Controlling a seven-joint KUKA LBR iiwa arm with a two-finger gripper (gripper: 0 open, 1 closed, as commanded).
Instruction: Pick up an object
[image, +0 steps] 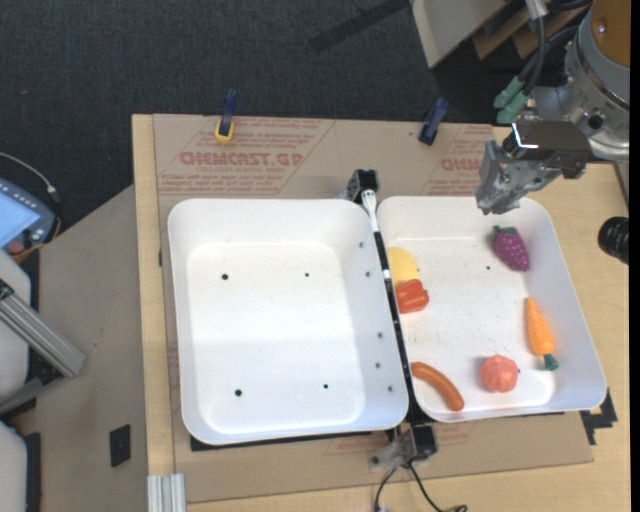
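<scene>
My gripper (495, 203) hangs over the far edge of the right bin (470, 225), just left of and behind a purple bunch of grapes (511, 247). Nothing shows between its fingers. In the same bin lie a yellow piece (402, 264) and a red pepper (411, 296) by the left wall. An orange carrot (540, 330) rests near the right wall. A pink round fruit (499, 373) and an orange-red sausage (438, 385) sit near the front edge.
The left bin (270, 320) stands beside the right one, split from it by a black divider (383, 290). Both rest on a cardboard sheet (260, 150) with blue clamps (433, 120) at its far edge.
</scene>
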